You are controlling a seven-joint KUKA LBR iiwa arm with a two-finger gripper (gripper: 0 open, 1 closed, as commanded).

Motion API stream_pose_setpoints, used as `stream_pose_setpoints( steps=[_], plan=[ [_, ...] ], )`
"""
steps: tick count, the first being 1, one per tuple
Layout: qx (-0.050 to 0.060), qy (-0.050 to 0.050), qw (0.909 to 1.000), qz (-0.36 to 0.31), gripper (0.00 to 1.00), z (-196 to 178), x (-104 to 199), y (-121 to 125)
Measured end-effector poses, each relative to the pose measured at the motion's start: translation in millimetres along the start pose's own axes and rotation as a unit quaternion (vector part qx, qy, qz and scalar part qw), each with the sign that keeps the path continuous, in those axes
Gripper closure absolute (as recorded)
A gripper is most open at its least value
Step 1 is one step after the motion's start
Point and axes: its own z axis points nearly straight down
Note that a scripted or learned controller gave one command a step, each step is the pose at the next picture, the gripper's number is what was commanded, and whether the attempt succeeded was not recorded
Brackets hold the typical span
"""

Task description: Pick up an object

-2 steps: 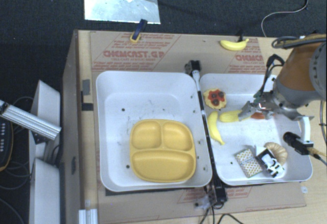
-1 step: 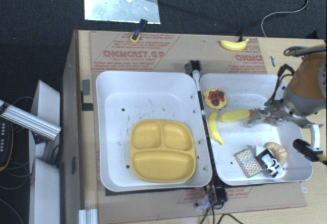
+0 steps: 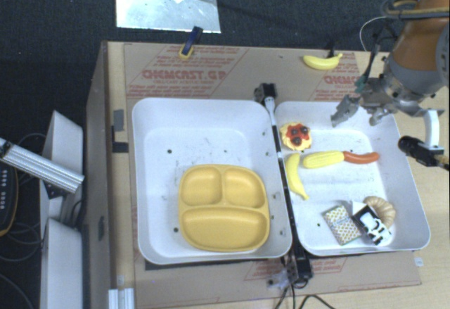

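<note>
We see the metal gripper [image 3: 360, 109] spread open, holding nothing; below it lie a smooth corn cob [image 3: 322, 159] and sausage [image 3: 361, 156].

bins [image 3: 211, 114]: white | divided plate [image 3: 223, 207]: yellow | bananas [image 3: 295, 177]: yellow | corn cob [image 3: 322, 159]: yellow | sausage [image 3: 361, 156]: orange-red | tart [image 3: 297, 136]: yellow, red and dark berries | packet [image 3: 341, 224]: grey checked | arm [image 3: 420, 40]: grey, orange band

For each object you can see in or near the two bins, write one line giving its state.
yellow divided plate: flat in left bin
tart: right bin, beside the divider
corn cob: lying flat
sausage: lying at the corn's tip
banana: outside bins
gripper: above right bin's rim
</note>
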Motion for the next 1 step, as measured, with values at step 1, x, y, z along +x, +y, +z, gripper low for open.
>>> stream_pose_setpoints(
  steps=[1],
  plan=[
    [-0.002, -0.001, 1.0, 0.0, 0.0, 116.1, 32.8, -26.3]
  ],
)
